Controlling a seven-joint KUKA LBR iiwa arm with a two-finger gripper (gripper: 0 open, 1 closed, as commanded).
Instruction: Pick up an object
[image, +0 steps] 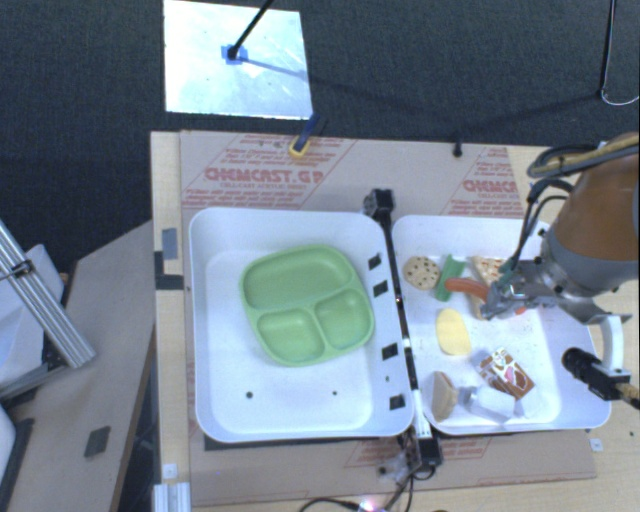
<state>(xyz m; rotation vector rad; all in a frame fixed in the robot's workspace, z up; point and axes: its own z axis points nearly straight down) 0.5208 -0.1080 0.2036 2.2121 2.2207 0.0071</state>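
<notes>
Right white bin (575, 405), near end: brown-and-white packet (507, 372); pale yellow oval piece (453, 331). Farther: orange sausage-shaped toy (466, 287) just beside the gripper (497, 303), finger spread cannot be told; round speckled cookie (421, 271). Left white bin (215, 340): green three-compartment tray (305, 303).

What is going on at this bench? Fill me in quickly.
A grey KUKA arm reaches in from the right, its gripper low over the right bin, near a hot-dog-like toy. A cookie, a yellow piece and a wrapped snack lie around it. The left bin holds a green divided tray.
</notes>
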